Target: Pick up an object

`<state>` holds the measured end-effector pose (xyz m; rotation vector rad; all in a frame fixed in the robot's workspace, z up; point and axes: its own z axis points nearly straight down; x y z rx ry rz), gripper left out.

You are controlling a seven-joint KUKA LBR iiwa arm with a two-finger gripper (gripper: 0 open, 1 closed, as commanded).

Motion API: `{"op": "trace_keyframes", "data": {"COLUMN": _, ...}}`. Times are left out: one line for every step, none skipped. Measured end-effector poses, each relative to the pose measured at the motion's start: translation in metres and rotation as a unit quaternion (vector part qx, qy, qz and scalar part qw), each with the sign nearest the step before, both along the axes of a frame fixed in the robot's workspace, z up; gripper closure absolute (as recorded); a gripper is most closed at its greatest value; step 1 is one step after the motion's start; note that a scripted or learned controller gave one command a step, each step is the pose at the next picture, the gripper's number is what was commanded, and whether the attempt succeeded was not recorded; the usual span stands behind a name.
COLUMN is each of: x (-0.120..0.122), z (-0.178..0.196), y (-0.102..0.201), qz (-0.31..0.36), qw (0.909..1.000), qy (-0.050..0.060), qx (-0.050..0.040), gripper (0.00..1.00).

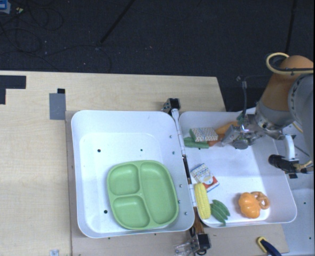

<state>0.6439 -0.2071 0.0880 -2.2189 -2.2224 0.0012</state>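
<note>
White bins: two shallow trays sit side by side on a pale wooden bench point(29, 159), the left bin point(88, 137) and the right bin point(285, 207) touching along a shared middle edge.
Left bin: it holds a green plate point(142, 194) with three compartments, lying flat toward the near right part of the bin.
Right bin, far side: a small speckled block point(203, 135) lies near the far left corner, with a green stalk-like piece point(192, 142) just beside it on the near side and an orange carrot-like piece point(225, 128) to its right.
Right bin, middle: a small printed packet point(203, 175) with red and blue marks lies close to the left wall.
Right bin, near side: a yellow corn cob point(202, 200) lies lengthwise along the left wall; a dark green pod point(220, 210) lies just right of it; an orange pepper point(249, 205) sits further right, touching a pretzel point(261, 199).
Arm: grey with an orange band, it reaches in from the right over the far part of the right bin.
Gripper point(238, 137): low over the far middle of the right bin, just right of the carrot-like piece; its tip is small and blurred.
Fingers: I cannot tell whether they are apart or together, and nothing can be made out between them.
Bench extras: dark tape patches point(56, 105) lie on the wood to the far left.
</note>
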Motion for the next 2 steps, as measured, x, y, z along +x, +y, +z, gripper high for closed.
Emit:
{"op": "trace_keyframes", "data": {"x": 0.000, "z": 0.020, "y": -0.005, "qz": 0.000, "qw": 1.0000, "qy": 0.000, "qx": 0.0000, "gripper": 0.00}}
{"op": "trace_keyframes", "data": {"x": 0.000, "z": 0.009, "y": -0.005, "qz": 0.001, "qw": 1.0000, "qy": 0.001, "qx": 0.0000, "gripper": 0.00}}
